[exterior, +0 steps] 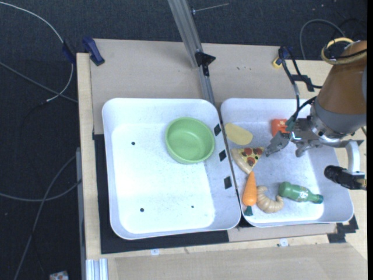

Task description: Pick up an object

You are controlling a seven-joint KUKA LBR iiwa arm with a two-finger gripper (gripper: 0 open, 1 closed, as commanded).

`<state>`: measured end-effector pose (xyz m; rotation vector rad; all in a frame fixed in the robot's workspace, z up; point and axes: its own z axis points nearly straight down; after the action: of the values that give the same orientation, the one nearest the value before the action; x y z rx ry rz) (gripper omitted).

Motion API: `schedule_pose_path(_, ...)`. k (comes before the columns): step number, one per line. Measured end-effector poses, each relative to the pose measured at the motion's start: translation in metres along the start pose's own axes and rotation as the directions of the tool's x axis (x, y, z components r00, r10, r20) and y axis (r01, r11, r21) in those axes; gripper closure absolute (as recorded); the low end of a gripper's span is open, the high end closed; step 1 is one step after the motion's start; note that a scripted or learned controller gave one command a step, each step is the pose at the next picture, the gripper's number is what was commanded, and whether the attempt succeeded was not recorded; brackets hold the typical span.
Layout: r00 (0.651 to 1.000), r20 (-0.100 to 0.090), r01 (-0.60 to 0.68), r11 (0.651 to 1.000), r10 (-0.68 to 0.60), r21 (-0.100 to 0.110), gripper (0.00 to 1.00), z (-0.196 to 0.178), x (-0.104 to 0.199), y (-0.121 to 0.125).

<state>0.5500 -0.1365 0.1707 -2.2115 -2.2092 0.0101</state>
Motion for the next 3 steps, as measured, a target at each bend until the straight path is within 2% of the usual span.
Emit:
schedule_pose_path(1,1.000,-0.001,0.000,1.000,0.000,0.001,0.00,0.048,0.005,-0.008)
schedule_pose_path(2,1.000,-0.001,0.000,1.000,0.000,-0.009,1.00,0.032,0.005,-0.005)
schedule_pose_path(3,1.000,0.006,0.001,1.000,-0.001,-0.021,1.00,-0.032,0.003,-0.011)
